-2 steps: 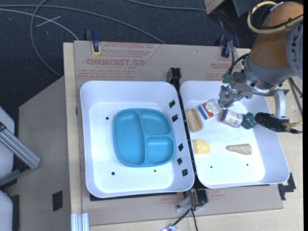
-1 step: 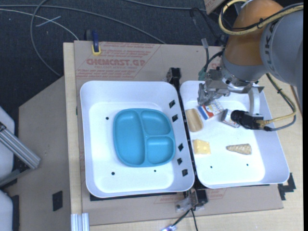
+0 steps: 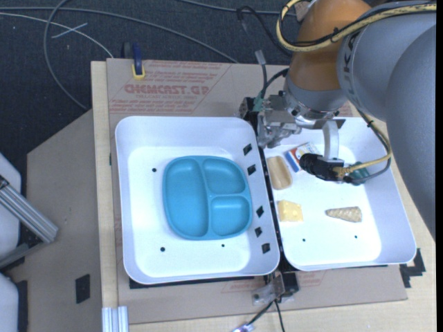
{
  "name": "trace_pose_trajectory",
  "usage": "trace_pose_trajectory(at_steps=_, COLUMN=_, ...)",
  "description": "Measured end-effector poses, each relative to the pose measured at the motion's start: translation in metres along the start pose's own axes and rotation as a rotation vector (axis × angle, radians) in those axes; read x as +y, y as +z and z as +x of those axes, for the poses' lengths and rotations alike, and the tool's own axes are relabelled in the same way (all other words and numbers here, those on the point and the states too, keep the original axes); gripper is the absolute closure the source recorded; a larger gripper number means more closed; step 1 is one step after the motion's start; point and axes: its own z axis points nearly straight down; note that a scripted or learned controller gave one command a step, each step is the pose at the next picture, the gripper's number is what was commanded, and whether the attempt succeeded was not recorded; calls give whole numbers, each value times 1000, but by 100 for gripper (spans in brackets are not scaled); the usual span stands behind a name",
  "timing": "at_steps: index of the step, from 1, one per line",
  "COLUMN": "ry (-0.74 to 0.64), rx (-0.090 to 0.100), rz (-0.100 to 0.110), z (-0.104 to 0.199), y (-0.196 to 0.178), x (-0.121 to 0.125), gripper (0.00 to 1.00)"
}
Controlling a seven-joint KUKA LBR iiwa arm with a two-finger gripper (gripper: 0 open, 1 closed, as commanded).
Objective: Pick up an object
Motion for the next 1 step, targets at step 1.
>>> trace_pose_trajectory(at_steps=1, ry=-1, rx=2, rz=0, z=56, y=5, x=15, gripper=100)
